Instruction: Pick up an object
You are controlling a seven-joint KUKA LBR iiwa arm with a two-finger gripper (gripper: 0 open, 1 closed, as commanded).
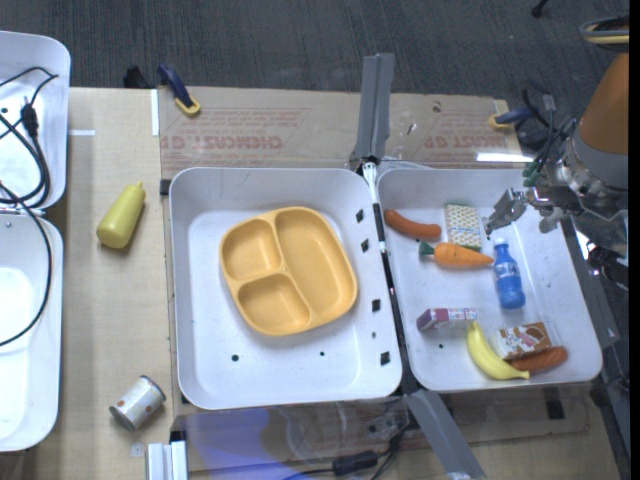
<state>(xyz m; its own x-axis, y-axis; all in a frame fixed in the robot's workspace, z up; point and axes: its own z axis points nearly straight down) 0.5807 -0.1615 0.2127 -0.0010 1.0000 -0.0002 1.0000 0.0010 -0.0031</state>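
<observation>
Reaches in from the right edge, grey links with the orange band (610, 118) highest in view. Wrist angled down and leftward, cables bunched along it. Gripper (512, 208) ends in thin metal fingers (500, 215) (spread apart, nothing between them), poised at the upper right.

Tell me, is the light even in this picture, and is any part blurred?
Camera view: light is soft and even, shadows faint; the yellow tray and bottle look sharp; the gripper is a little soft; a bluish glow shows at the bottom edge.
</observation>
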